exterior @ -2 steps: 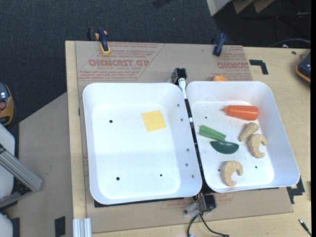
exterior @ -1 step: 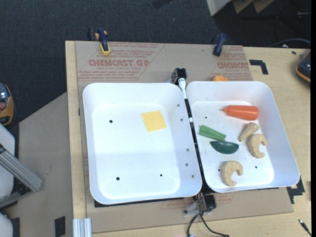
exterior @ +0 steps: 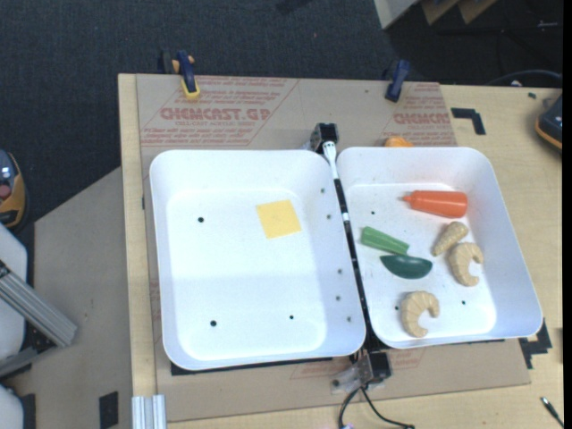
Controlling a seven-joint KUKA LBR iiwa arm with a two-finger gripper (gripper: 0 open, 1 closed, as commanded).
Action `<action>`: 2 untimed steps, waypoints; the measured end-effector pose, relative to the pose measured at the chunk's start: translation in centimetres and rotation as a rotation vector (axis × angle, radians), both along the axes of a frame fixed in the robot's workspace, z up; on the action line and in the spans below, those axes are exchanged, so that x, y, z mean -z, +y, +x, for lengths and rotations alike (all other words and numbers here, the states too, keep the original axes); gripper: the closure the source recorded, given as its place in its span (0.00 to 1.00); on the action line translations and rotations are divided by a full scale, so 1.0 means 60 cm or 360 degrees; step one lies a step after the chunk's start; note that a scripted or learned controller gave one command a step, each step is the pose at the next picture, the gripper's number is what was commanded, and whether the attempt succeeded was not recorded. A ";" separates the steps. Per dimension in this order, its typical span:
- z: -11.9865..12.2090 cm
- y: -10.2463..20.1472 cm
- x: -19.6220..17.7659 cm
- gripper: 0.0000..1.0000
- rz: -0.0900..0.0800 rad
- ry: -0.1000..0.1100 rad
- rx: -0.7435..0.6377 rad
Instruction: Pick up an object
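Yellow square (exterior: pixel 279 218) alone in left bin (exterior: pixel 179 266), carrot (exterior: pixel 437 203), green pieces and three croissants in right bin (exterior: pixel 509 266), jaws' state cannot be told.

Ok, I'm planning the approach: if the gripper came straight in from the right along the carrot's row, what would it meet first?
Probably the right bin's rim if it travels low; above that, the orange carrot comes first. Depth is unclear from this view.

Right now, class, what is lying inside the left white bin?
The left bin holds one flat yellow square near its far side. Whatever is beneath that square is hidden.
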State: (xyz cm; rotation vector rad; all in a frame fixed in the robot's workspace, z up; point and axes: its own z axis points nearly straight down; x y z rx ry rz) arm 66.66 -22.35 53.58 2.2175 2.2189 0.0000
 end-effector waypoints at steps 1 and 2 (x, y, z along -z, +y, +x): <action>0.000 0.000 0.000 1.00 0.0000 0.0000 0.0000; 0.000 0.000 0.000 1.00 0.0000 0.0000 0.0000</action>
